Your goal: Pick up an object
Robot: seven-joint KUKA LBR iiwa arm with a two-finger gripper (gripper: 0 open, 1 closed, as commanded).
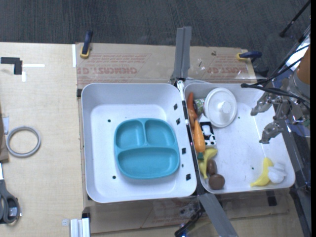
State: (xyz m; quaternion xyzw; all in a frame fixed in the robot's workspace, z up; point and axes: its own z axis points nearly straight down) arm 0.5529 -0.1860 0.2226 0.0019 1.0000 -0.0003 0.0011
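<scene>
My gripper (262, 121) hangs over the right side of the right bin (237, 149), open, with nothing between its fingers. Along that bin's left wall lie an orange carrot (198, 135), a thin orange stick (190, 104), a black-and-white block (210, 135), a yellow banana-like piece (207, 158) and two brown lumps (216, 181). At the back of the bin sits a round white lid (220, 106), with a small green item (199, 104) beside it. In the front right corner, below the gripper, a second yellow piece (261, 174) lies against a white crumpled thing (278, 172).
The left bin (96, 132) holds a blue divided plate (146, 148). A grey ring (22, 141) and scissors (9, 207) lie on the bench at far left. Clamps (87, 43) hold the cardboard behind the bins. A grey divider bar (182, 53) runs between the bins.
</scene>
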